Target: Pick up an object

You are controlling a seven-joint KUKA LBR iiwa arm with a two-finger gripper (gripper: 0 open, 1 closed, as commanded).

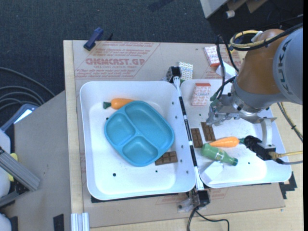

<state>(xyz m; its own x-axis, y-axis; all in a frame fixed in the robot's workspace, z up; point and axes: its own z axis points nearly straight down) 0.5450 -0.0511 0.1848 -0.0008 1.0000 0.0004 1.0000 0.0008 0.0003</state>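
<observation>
In the right bin (250,174) lie an orange toy carrot (224,142), a green bottle (219,155) on its side, two brown bars (196,137) (208,131) and a red-and-white packet (200,93). My gripper (217,116) hangs low over the middle of this bin, just above and behind the carrot and next to the right-hand brown bar. Nothing shows between its tips. The left bin (96,177) holds a blue divided plate (138,133), a second orange carrot (120,103) at the plate's far edge and a brown bar (167,159) by its near right corner.
The two bins meet at a raised rim (185,129). Behind the bins, on the cardboard sheet, stand a small white box (185,70) and a red-and-white box (211,55). A blue clip (93,38) lies at the board's far left corner.
</observation>
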